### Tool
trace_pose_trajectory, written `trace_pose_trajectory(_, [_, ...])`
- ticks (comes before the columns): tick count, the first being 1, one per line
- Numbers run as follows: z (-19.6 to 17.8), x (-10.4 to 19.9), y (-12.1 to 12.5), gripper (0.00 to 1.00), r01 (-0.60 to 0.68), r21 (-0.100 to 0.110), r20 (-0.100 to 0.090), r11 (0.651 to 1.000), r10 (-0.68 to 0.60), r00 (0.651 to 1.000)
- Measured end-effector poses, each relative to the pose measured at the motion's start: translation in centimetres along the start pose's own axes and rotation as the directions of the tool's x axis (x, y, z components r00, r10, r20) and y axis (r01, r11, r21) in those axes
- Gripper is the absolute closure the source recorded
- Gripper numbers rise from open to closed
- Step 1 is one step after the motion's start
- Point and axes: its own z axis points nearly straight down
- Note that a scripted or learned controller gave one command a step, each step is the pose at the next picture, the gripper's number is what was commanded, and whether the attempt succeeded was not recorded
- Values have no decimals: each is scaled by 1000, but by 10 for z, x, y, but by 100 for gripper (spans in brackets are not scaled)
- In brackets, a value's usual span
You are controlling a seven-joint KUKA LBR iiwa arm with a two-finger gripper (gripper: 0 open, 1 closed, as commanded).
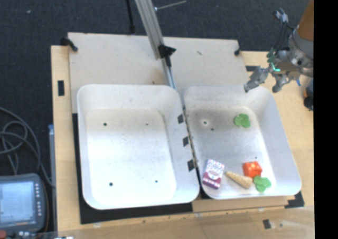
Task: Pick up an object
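The right bin (282,143) holds several small objects. A green lump (242,121) lies near its far side. Along the near wall lie a purple and white carton (213,173), a tan cone (239,179), an orange-red block (252,169) and a second green piece (262,183). My gripper (268,82) hangs over the bin's far right corner, well above and behind the green lump. Its two grey fingers are spread apart, open, with nothing between them.
The left bin (87,127) stands beside the right one, with a row of black clips (186,140) along their shared edge. A slanted metal pole (150,16) rises from behind the bins. A monitor (21,201) and cables sit off the bench at lower left.
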Motion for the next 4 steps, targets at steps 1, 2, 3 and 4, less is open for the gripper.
trace_pose_trajectory(1, [48, -11, -2, 0, -5, 4, 0, 1000, 5, 1000])
trace_pose_trajectory(2, [109, -16, 1, 0, -6, 5, -1, 1000, 6, 1000])
trace_pose_trajectory(3, [152, -17, -2, 0, -8, 4, 0, 1000, 8, 1000])
trace_pose_trajectory(4, [137, -18, 0, 100, -10, -4, 1, 1000, 10, 1000])
